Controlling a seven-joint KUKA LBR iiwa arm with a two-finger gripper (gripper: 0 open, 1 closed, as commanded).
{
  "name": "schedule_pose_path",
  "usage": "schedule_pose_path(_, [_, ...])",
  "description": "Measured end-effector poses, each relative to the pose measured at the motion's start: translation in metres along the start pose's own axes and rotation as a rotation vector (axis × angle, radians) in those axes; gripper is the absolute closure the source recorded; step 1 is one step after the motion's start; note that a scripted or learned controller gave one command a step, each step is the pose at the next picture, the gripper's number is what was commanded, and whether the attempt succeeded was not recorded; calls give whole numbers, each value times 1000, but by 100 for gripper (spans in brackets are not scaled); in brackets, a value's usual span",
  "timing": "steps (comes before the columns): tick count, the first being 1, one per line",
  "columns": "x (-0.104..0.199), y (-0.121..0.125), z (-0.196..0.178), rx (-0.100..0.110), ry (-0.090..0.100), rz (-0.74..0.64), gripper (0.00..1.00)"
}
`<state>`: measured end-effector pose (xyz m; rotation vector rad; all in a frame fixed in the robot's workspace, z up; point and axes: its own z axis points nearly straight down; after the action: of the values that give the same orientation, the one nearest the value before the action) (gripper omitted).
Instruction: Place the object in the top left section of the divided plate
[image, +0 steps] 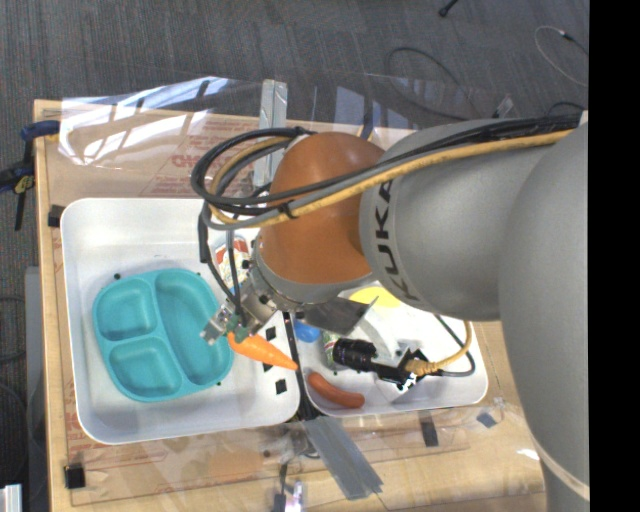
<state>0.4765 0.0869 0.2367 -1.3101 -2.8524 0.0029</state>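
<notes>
A teal divided plate (100, 327) with three sections lies in the left bin (80, 250). My gripper (226, 328) hangs at the plate's right rim, low over the bin. An orange carrot (265, 350) sticks out from it toward the lower right, its green end between the fingers and its tip reaching the wall between the two bins. The fingers look shut on that end. The arm's orange band and grey body cover much of the right bin.
In the right bin (470, 390) a reddish-brown sausage (335, 391) lies near the front wall, with a yellow object (374, 298) and a small blue thing (307, 335) partly under the arm. Clear plastic sheeting lies behind the bins.
</notes>
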Motion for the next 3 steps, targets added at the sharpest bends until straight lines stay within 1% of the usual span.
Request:
schedule_pose_path(1, [83,71,-1,-2,-3,-300,100])
schedule_pose_path(2, [23,19,8,2,0,-164,100])
schedule_pose_path(3, [47,56,-49,-2,-2,-364,100])
